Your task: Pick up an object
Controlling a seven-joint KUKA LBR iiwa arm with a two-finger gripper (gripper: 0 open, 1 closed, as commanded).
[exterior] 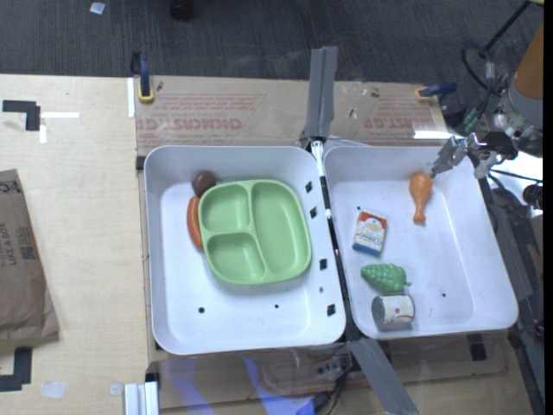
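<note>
Gripper point(448, 158) at right bin's point(484, 232) far edge — finger state unclear — drumstick point(420, 194) just beside.

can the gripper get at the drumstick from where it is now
Probably yes. The gripper hangs at the right bin's top right corner, close to the drumstick, which lies alone on bare floor with nothing over it; the carton sits well apart.

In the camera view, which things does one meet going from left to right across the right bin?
Small carton → green bumpy toy → can lying on its side → chicken drumstick toy → gripper at the bin's far right corner.
</note>
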